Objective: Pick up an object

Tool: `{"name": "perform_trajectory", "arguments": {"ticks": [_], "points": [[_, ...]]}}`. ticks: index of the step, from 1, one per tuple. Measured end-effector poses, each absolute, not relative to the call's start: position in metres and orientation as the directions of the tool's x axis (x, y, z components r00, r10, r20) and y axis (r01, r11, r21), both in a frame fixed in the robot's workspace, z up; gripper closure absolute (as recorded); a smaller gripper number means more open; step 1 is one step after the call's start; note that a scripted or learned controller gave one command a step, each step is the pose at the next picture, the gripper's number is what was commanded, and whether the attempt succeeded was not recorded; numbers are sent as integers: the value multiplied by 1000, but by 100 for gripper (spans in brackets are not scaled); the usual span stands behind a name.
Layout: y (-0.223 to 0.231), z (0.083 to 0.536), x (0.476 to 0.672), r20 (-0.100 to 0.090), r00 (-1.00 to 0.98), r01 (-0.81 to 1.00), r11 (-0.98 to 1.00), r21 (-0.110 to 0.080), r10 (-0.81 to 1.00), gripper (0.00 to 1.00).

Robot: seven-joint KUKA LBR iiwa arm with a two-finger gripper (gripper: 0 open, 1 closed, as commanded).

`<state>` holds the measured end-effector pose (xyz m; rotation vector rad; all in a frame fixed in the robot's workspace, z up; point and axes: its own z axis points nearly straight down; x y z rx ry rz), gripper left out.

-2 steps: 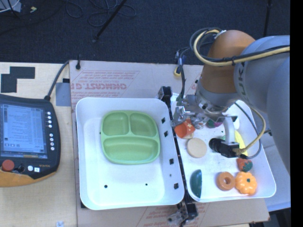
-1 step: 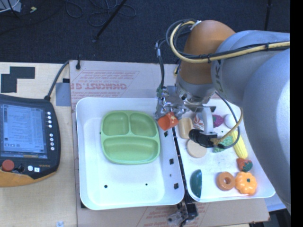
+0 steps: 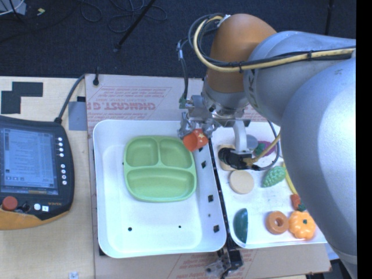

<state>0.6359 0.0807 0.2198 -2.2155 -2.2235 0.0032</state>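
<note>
The pincer [image 3: 196, 133] hangs over the far right corner of the left bin [image 3: 110, 214], just beside the divider between the two bins, and is clamped on a small red-orange toy fruit [image 3: 196, 139], which sits between the finger ends. The fruit is over the far right edge of the green divided plate [image 3: 160, 176]; whether it is clear of the plate cannot be judged from this slanted view. Judgement: the grasp appears made, and the step in hand is the lift or carry. The next move calls for a straight rise without loosening the grip, keeping clear of the divider wall. Orientation: the fruit is roundish, with no marked long axis; which way it points cannot be told. In the right bin [image 3: 261, 240] lie a doughnut [image 3: 278, 222], a small orange pumpkin [image 3: 302, 225], a tan disc [image 3: 242, 182], a green bumpy item [image 3: 274, 176] and a dark green piece [image 3: 240, 224]. A handheld control panel [image 3: 32, 164] rests on the tabletop at far left.
</note>
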Motion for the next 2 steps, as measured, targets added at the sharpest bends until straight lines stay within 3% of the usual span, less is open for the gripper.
{"name": "perform_trajectory", "arguments": {"ticks": [2], "points": [[69, 219, 635, -1, 1, 1000, -1, -6, 1000, 100]]}}
